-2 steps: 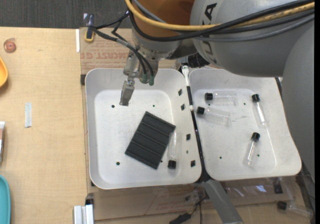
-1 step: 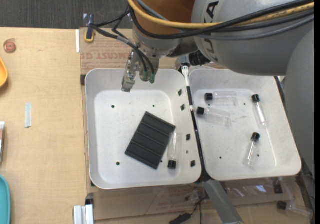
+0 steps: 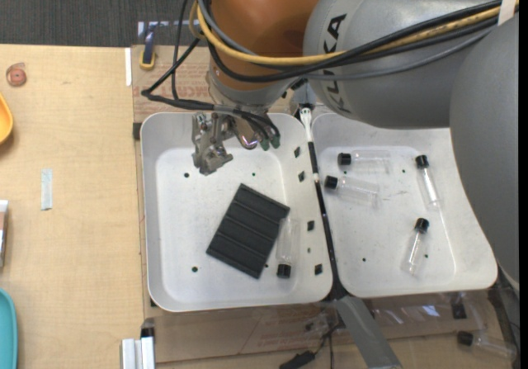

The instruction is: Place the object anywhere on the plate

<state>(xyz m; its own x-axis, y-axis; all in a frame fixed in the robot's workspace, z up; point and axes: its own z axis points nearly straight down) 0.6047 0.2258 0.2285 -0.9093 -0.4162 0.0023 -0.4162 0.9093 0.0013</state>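
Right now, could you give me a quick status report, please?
Gripper over left bin, nothing seen in it. Black slab lies below it. Vials in right bin.

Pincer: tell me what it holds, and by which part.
Nothing. The pincer hangs over the left bin, apart from the black plate lying lower in it.

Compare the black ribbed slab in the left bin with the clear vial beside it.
The black ribbed rectangular slab is opaque, flat and wide; the clear black-capped vial is see-through, thin and tube-shaped. The slab lies at a slant near the middle of the left white bin; the vial lies along that bin's right wall, cap toward the near edge. Both lie flat in that bin, apart from the gripper.
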